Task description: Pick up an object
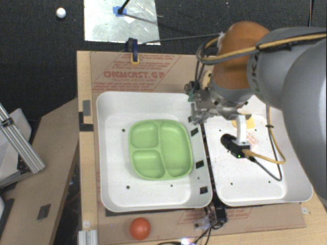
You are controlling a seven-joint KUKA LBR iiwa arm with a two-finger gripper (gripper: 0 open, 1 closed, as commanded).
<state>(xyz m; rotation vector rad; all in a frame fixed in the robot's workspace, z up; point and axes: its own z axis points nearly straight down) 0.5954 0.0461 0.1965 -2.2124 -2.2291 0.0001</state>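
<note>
Orange ball (139, 228) sits on the surface just in front of the left bin (110, 137). One green plate (160, 149) lies flat in the middle of that bin; it is rounded, with three compartments. Over the seam between the two bins, near the plate's far right corner, hangs the end effector (197, 112), and I cannot tell whether it is spread or closed. One yellow thing (247, 120) in the right bin (265, 188) is mostly hidden by the arm.

Black backdrop (36, 60) behind a tan counter (56, 147). A silvery sheet (120, 14) shows against the backdrop at top, an aluminium rail (23, 147) slants at left, and cardboard (135, 73) covers the counter.
</note>
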